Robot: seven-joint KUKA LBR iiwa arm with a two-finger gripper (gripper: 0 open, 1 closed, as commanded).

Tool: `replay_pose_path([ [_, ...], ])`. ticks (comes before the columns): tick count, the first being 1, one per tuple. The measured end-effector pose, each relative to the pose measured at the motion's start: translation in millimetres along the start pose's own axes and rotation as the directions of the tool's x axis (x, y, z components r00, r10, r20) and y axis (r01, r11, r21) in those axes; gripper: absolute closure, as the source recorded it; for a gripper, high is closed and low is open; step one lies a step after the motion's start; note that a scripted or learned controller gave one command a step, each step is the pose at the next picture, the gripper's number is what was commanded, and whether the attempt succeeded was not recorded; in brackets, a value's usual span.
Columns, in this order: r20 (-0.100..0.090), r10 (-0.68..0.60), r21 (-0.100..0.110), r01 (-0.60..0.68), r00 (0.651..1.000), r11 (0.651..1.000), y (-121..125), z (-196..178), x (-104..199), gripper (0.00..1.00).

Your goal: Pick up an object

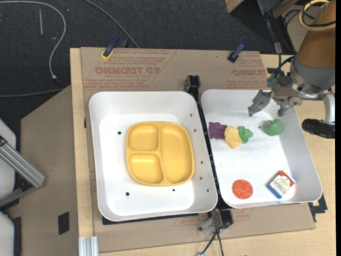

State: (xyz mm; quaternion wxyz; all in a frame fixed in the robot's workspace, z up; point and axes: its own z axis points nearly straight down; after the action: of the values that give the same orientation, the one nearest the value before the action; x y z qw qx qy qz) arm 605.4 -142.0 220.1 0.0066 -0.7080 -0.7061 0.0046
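Note:
My gripper hangs open over the back of the right bin, with nothing between its fingers. A small green object lies just below and slightly right of the fingertips. To the left lie a purple piece, a pale yellow piece and a green leafy piece, bunched together. A red disc and a small white, blue and orange packet lie near the bin's front edge.
The left bin holds a yellow divided plate with three compartments. Cardboard lies under both bins, with blue clamps at the back. Cables run over the dark floor at the left.

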Motion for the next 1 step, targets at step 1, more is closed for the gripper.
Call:
replay_pose_path([
  [1,0.002,-0.003,-0.015,0.003,1.0,1.0,2.6,-8.6,0.3,0.0],
])
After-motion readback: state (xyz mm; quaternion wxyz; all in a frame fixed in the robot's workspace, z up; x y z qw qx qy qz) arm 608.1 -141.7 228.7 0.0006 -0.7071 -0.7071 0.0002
